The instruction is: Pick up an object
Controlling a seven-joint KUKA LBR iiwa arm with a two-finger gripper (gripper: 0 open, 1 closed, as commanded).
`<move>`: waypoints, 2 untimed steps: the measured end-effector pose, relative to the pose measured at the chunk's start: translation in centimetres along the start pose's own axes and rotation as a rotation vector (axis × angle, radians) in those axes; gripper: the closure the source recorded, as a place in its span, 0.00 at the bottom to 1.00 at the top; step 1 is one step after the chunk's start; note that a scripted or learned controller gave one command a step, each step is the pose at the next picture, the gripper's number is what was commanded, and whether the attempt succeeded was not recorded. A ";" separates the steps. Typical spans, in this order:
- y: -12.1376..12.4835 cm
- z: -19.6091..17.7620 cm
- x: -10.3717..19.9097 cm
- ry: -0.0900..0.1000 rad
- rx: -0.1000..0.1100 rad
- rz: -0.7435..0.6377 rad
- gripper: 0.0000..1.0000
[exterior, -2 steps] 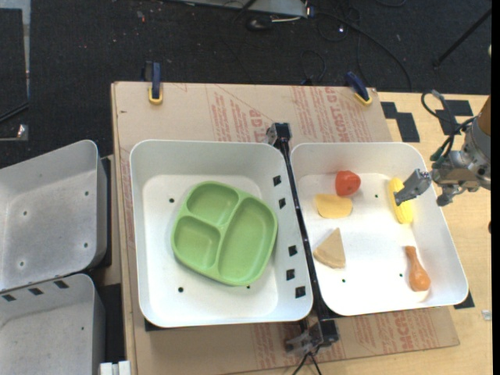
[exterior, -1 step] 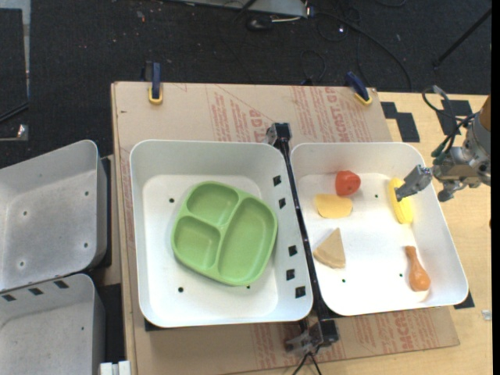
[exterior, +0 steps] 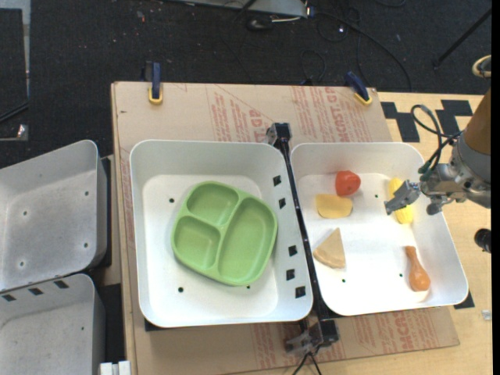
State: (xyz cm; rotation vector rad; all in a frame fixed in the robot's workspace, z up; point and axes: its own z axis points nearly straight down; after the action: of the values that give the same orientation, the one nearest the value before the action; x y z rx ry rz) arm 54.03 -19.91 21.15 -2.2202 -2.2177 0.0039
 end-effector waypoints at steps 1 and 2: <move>0.2 4.8 0.9 0.000 -0.001 0.000 0.00; 0.0 11.3 0.8 0.001 0.001 0.000 0.00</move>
State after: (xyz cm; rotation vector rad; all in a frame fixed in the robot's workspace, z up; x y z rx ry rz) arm 53.96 -19.05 9.90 -2.2193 -2.2162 0.0045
